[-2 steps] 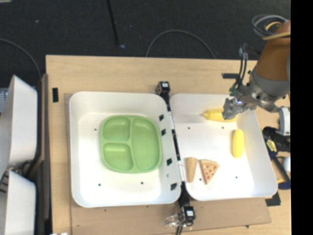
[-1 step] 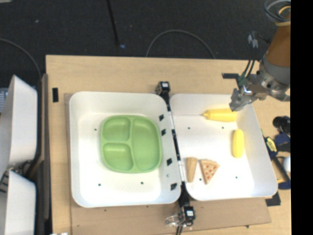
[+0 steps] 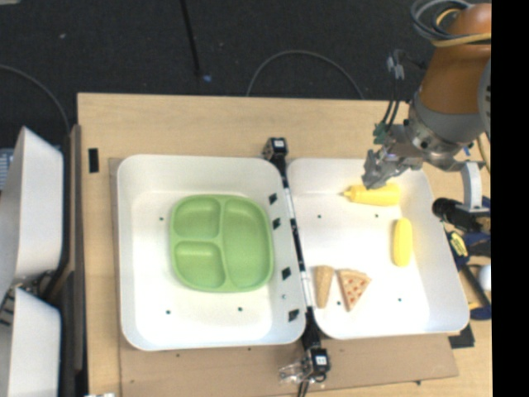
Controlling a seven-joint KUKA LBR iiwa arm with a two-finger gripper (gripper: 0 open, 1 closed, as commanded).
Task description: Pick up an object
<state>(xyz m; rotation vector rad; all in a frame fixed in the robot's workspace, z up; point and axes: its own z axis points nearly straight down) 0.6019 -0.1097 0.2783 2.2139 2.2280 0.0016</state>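
Directly beneath the grey two-finger gripper (image 3: 382, 174), at the far side of the right white bin (image 3: 430, 304), lies a yellow plastic squeeze bottle (image 3: 374, 194) on its side, nozzle pointing left. Whether the jaws are spread or pinching it cannot be told.

A light wooden surface (image 3: 97, 222) fills mid-frame; two shallow white bins sit on it: left bin (image 3: 140, 313); right bin (image 3: 430, 304).

Two white bins (image 3: 132, 222), one green tray (image 3: 221, 242), four toy foods (image 3: 401, 242) (right bin).
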